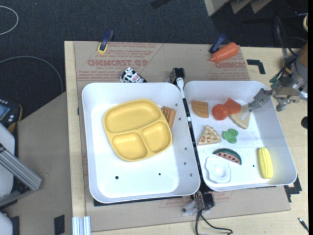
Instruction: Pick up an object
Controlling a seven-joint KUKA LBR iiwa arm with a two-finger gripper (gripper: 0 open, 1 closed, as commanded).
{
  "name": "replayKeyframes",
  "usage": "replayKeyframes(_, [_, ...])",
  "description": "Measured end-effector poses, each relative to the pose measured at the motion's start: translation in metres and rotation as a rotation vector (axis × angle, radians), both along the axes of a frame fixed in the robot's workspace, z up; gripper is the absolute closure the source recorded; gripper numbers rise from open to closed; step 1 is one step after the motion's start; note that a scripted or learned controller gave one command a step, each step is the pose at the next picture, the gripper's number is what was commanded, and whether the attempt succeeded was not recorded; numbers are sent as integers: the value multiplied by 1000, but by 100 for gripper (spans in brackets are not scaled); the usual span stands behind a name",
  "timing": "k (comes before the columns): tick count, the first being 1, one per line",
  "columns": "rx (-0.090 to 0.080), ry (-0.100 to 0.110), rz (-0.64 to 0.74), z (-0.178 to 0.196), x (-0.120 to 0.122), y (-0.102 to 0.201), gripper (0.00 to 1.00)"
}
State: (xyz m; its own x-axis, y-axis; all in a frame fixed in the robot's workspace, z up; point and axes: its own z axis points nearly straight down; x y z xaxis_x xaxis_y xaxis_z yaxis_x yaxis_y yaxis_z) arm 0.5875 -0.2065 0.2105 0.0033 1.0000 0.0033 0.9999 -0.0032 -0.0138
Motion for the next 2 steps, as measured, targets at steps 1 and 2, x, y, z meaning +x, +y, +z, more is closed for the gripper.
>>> replayKeyframes(1, [-4, -14, 3, 8, 3, 0, 0])
replayKeyframes(2, [-1, -9, 5, -41, 6, 10, 0])
